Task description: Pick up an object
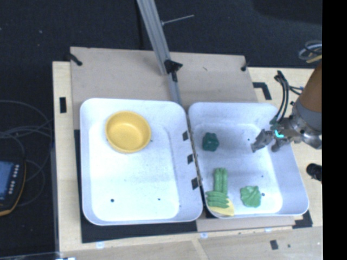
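Note:
The right bin point(282, 183) holds three green objects. A dark green lump point(210, 142) lies near its upper left. A long green ribbed piece point(219, 184) with a yellow end lies at the lower left. A light green crumpled piece point(250, 195) rests near the front. My gripper point(264, 141) hangs over the right bin's upper right part, its fingers pointing left and down. It stands apart from all three objects, with nothing visible between its fingers.
A yellow bowl point(128, 131) sits in the upper left of the left bin point(135, 199). A grey metal pole point(156, 31) slants in from the top toward the gap between the bins. A dark device point(10, 183) lies off the bench at left.

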